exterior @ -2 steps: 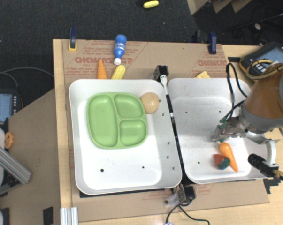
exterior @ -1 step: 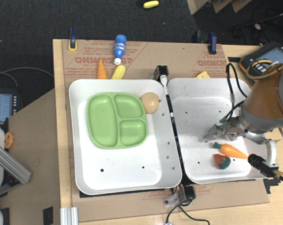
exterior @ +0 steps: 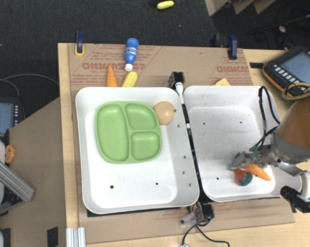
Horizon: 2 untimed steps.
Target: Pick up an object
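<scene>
One end effector [exterior: 245, 161] low in right bin [exterior: 221, 107], opening unclear, touching orange carrot [exterior: 258, 172].

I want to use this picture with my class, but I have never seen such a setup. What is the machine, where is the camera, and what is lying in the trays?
One camera looks down at a slant on a bench with two shallow white bins. The left bin holds a green divided plate and a tan ball. From the right a grey robot arm with an orange band reaches into the right bin. Its end effector sits low beside an orange carrot-like toy and a small red and green piece. Whether it grips anything cannot be seen. Behind the bins lie a blue and white bottle and small orange and yellow toys.
</scene>
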### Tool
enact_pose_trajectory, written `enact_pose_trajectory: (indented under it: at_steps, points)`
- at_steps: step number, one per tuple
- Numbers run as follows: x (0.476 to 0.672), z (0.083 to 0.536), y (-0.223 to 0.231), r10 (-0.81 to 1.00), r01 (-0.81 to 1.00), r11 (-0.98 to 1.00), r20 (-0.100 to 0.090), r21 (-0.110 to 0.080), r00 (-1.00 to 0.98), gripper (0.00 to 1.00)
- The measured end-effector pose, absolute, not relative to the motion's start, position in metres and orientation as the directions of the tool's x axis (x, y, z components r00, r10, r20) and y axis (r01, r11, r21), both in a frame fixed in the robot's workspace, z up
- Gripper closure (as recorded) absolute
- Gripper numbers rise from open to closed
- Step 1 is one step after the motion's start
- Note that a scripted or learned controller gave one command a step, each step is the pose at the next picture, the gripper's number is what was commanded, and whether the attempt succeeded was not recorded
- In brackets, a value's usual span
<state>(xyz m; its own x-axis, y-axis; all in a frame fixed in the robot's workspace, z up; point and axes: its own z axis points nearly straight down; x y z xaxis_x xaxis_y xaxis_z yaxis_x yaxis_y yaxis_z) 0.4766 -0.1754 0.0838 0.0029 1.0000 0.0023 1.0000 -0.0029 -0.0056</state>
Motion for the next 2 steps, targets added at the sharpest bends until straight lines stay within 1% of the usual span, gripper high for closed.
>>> enact_pose_trajectory:
  at_steps: [1, 2]
  points:
    - [0.479, 0.095, -0.175, 1.0, 1.0, -0.002, -0.001, 0.002, 0.002, 1.0]
    - [0.557, 0.084, -0.103, 1.0, 1.0, 0.01, 0.0, 0.007, -0.01, 1.0]
